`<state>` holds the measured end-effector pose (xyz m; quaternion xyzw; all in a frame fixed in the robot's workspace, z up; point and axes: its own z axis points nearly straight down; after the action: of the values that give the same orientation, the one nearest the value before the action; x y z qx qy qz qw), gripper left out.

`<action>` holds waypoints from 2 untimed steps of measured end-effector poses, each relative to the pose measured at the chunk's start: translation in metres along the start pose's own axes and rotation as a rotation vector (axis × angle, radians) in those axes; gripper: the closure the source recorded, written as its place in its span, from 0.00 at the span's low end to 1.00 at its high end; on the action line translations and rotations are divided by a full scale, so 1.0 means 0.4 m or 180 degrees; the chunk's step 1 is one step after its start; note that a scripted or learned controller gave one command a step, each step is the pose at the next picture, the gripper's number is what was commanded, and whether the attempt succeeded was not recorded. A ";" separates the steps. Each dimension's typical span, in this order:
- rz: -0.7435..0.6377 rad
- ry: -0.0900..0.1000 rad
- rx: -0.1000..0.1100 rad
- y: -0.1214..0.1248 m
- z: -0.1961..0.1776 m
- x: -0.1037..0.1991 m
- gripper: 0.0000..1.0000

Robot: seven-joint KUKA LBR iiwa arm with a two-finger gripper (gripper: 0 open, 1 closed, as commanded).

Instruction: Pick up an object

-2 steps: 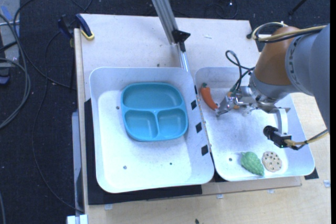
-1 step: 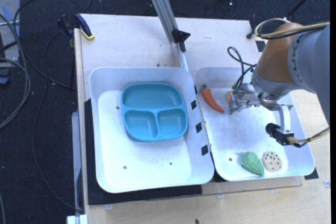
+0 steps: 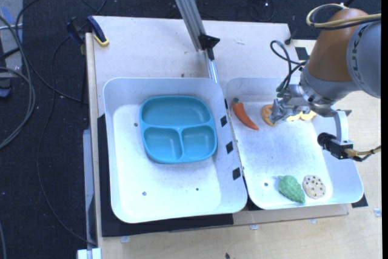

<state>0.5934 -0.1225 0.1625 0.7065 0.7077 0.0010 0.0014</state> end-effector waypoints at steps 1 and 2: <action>-0.0001 -0.0002 -0.0004 0.003 -0.132 0.000 1.00; -0.0014 0.0006 0.0014 -0.023 -0.160 0.146 1.00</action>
<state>0.5838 -0.0640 0.2262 0.7049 0.7093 0.0001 -0.0008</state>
